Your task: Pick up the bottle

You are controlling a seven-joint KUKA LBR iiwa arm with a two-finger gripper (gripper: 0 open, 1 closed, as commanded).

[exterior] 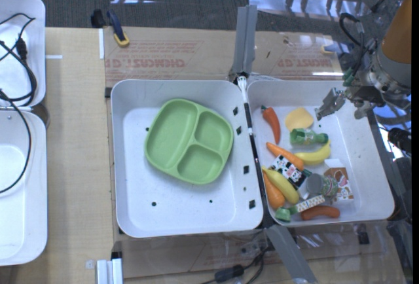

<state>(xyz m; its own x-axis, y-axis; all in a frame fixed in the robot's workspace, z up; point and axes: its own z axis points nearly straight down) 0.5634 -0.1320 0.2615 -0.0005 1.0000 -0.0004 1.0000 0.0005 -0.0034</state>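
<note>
Hand (pixel 346 101) hovers spread, holding nothing, over right bin (pixel 378 165), beside green bottle (pixel 308 138). Risk: bottle touches banana (pixel 314 154), so fingers may snag fruit or nudge bottle away.

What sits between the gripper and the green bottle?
Camera view: just bare white bin floor between the gripper and green bottle; the yellow piece lies just left of that line.

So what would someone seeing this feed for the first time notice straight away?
Probably the green divided plate, lying alone in the left bin. Next, the heap of toy food in the right bin: bananas, carrots, a red pepper and a small green bottle. The gripper hangs above that bin's upper right part, just up and right of the bottle.
</note>
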